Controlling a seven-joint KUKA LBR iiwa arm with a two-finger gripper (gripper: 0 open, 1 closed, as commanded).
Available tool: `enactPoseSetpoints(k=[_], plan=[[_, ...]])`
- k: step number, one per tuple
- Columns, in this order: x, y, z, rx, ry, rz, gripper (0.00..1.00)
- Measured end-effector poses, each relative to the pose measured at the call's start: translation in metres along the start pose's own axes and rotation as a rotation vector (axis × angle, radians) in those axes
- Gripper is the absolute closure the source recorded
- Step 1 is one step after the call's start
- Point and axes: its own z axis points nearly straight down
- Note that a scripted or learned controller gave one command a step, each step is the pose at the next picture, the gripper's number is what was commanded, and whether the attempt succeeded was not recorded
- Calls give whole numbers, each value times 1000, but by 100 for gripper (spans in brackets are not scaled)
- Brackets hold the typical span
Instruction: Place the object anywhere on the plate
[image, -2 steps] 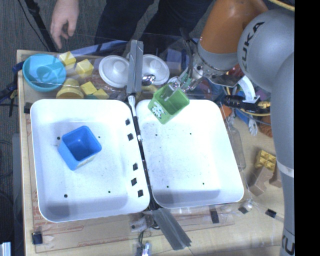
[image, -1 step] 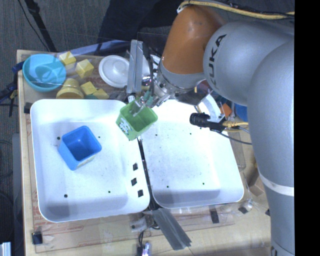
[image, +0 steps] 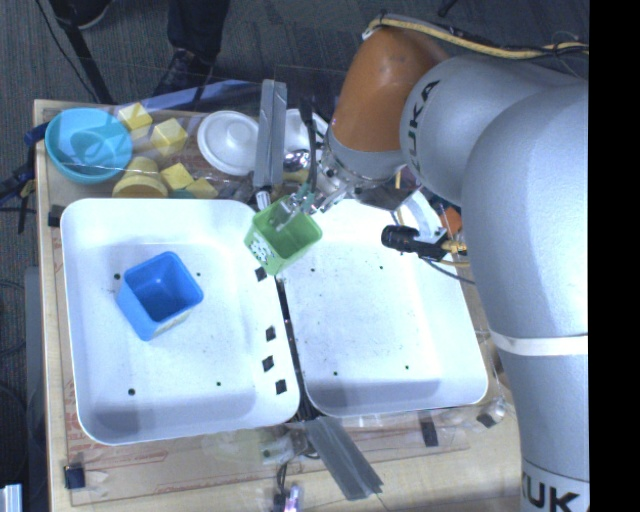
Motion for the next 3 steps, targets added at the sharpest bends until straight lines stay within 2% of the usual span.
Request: enactPoseSetpoints(k=[3], plan=[[-1,1,-29,0,-4,-11,100]])
